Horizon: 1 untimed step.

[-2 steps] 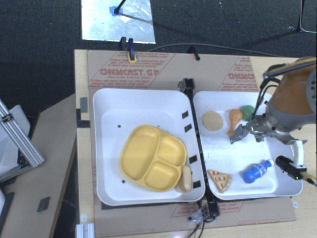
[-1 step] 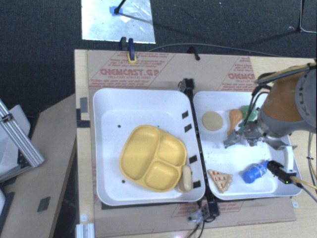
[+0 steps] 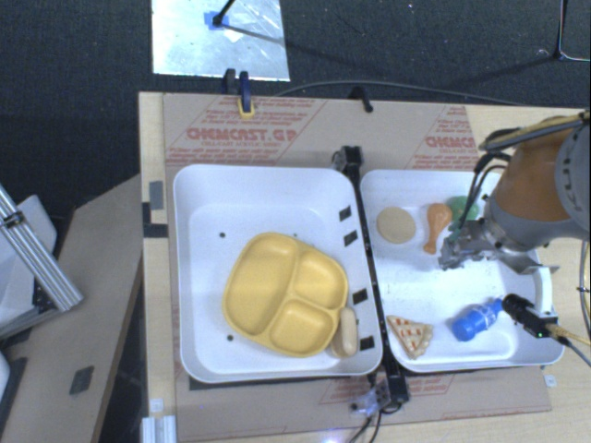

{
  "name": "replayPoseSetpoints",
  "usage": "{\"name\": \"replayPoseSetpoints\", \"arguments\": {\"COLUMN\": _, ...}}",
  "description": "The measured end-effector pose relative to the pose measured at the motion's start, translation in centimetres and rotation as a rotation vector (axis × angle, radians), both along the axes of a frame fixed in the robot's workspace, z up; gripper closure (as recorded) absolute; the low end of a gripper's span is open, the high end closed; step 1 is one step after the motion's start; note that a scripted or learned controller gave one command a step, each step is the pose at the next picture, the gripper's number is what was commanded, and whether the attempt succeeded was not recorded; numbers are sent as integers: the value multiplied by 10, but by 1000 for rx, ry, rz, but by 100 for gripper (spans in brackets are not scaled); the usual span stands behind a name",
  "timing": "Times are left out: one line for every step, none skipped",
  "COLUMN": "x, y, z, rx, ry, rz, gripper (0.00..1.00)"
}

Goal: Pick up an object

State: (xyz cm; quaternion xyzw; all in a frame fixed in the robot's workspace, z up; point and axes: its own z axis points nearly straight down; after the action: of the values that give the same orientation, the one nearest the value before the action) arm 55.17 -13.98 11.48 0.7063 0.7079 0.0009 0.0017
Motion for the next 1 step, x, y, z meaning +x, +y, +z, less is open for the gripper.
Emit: {"name": "replayPoseSetpoints", "arguments": {"x": 5, "y": -7, "z": 61, "rx": -1, "ry": -4, "rz": 1, "gripper": 100}}
